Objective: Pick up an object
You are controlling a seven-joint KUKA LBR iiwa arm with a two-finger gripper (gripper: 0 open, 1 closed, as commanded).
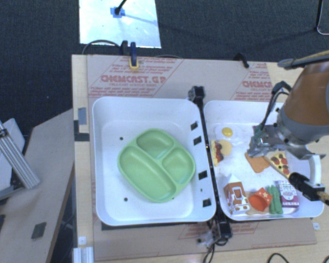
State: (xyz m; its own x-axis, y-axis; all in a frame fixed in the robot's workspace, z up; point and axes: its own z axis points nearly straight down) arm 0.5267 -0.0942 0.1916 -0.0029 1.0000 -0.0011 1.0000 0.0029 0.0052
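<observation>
Your hand (pixel 259 145) hangs low in the right bin (pixel 247 109), just above the toast slice (pixel 256 163); you cannot tell its grip state. A pizza slice (pixel 279 162) lies just beside it.

2 white bins (pixel 107 147), 1 green plate (pixel 156 165) (3 compartments), roughly 8 toy foods (pixel 260 200).

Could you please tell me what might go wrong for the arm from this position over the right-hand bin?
1. The claw sits right above the flat orange-brown toast-shaped piece, which lies flat and may be hard to grip.
2. The pizza-slice toy lies close beside it, so the claw could nudge or catch that instead.
3. The toys crowd the shallow white right bin, so a miss may scatter them.
</observation>
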